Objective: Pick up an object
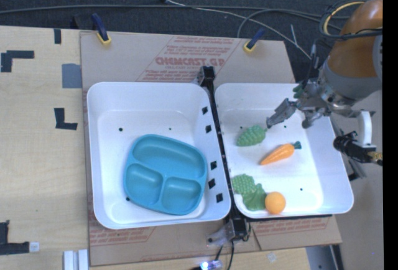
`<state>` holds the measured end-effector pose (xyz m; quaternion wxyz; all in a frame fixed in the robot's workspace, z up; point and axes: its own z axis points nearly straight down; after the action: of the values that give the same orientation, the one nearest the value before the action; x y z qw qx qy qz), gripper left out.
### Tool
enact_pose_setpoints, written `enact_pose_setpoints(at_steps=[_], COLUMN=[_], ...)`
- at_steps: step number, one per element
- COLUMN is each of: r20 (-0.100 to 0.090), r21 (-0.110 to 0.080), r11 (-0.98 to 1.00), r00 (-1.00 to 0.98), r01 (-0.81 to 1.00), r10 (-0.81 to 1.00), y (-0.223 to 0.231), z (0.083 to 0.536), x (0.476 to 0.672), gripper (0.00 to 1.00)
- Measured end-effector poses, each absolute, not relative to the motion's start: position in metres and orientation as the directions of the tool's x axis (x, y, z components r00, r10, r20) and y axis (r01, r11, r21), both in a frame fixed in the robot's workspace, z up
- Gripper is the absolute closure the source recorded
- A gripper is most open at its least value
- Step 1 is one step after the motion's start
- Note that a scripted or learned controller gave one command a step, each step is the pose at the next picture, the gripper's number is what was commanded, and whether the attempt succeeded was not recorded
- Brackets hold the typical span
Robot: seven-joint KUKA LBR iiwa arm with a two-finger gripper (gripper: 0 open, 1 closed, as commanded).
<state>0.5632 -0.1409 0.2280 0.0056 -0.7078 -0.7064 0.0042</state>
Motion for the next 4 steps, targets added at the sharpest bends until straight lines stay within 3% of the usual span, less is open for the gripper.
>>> enact_pose_setpoints(at_steps=[1, 3, 4], r20=[0.0, -0.001, -0.005], r21=[-0.002, -0.005, 0.027], r11=[0.002, 0.0, 0.006], r00=[-0.002, 0.0, -0.006], r01=[1.0, 1.0, 1.0], r10=[1.0, 1.0, 1.0], y=[-0.141, -0.141, -0.14], z=[0.235, 0.119, 0.104], x=[0.566, 0.552, 0.561], gripper=[0.0, 0.0, 0.0])
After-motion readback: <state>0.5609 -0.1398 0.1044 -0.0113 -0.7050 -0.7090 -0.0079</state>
